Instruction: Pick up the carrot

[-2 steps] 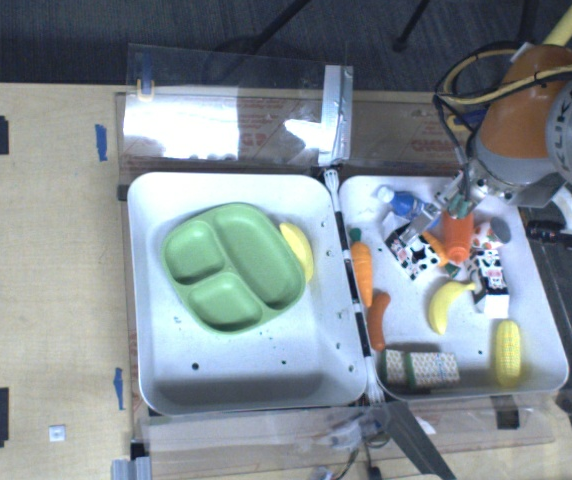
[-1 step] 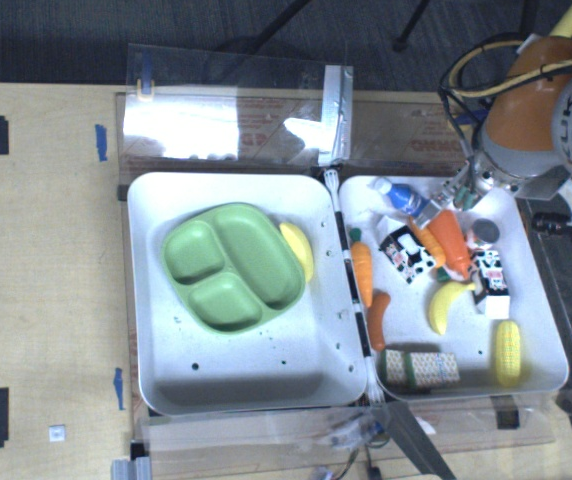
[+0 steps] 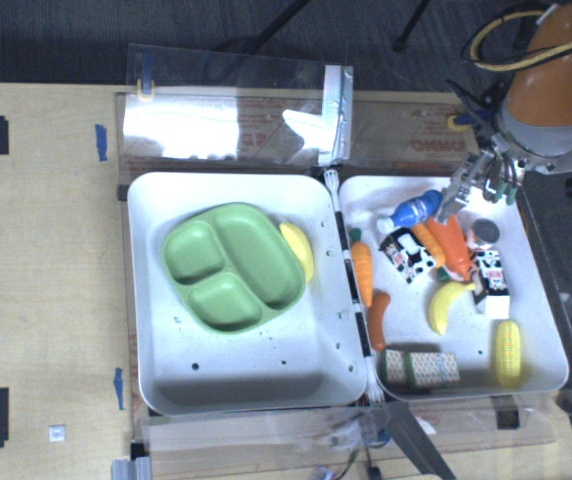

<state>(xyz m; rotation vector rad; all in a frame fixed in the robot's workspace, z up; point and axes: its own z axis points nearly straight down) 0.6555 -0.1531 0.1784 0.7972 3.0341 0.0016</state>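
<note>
Sponge (image 3: 421, 367) at the right bin's (image 3: 551, 298) near wall.
Carrot (image 3: 363, 271) lies by its left wall; gripper (image 3: 463, 190) hangs over its far side, grip unclear.

The arm (image 3: 551, 78) enters from the upper right, its orange band bulging above the grey wrist, with a yellow cable looped over the top. Below the wrist the end effector (image 3: 456, 200) slants down and leftward — its slim metal fingers (image 3: 463, 183) drawn near together at the tips, nothing visible between them.
</note>
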